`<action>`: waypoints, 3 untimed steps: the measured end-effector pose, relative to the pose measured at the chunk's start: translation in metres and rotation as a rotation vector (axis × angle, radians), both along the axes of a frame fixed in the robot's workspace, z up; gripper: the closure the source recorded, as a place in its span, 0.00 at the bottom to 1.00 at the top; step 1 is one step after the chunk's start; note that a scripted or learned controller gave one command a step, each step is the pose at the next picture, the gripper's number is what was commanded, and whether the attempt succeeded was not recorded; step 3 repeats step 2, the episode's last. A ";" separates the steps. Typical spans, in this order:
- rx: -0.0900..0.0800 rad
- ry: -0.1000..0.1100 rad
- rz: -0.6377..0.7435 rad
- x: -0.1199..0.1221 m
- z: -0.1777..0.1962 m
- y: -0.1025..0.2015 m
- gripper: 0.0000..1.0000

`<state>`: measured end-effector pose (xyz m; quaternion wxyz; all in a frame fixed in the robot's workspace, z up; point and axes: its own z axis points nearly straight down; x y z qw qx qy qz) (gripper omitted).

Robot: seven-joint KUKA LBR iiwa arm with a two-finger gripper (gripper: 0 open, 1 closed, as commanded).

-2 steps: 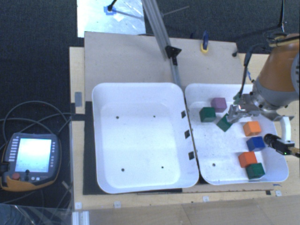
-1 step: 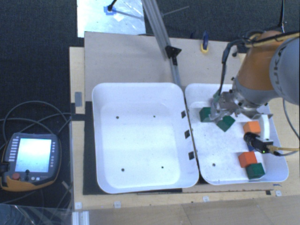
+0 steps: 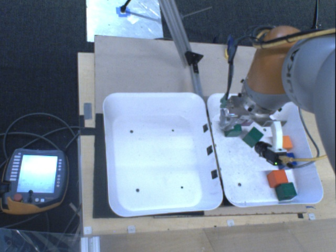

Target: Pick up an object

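pincer [image 3: 231, 126] low in the right bin [image 3: 231, 190], near its upper left corner; whether apart or together, cannot tell. small green block [image 3: 233, 130] right at its tip, grasp unconfirmed. larger green block [image 3: 252, 137] just right of it. orange block [image 3: 276, 178] and dark green block [image 3: 286, 191] well off, lower right.

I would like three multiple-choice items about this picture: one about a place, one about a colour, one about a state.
1. Where do the blocks lie?
A. left bin
B. right bin
C. on the floor

2. What colour is the block touching the dark green block in the near corner?
A. orange
B. blue
C. yellow

3. Where is the gripper?
A. over the left bin
B. low in the right bin
C. over the handheld screen

Key: 1 B, all blocks lie in the right bin; 2 A, the orange block adjoins it; 3 B, it sits by a green block.
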<state>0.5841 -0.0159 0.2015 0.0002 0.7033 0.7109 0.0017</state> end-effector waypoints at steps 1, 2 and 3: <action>0.001 0.000 0.001 0.004 0.013 0.062 1.00; 0.001 0.001 -0.001 0.000 0.024 0.106 1.00; 0.001 0.001 -0.001 0.000 0.024 0.106 1.00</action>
